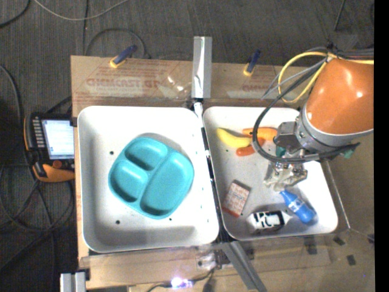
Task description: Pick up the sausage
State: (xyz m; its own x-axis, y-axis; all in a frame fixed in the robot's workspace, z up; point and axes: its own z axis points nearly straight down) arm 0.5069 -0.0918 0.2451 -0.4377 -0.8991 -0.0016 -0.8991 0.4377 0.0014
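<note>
Two white bins sit side by side on a tabletop (pixel 91 78). Over the right bin (pixel 331 221), the hand (pixel 284 176) hovers; whether it is open is unclear. An orange sausage (pixel 250 149) lies just far-left of it, long axis running left-right.

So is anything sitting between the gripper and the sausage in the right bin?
Nothing visible does. The gripper hangs over the right bin; the sausage lies up-left of it, bare white floor between. A banana lies close along the sausage's far side, and the arm's black cable crosses near it in the view.
</note>
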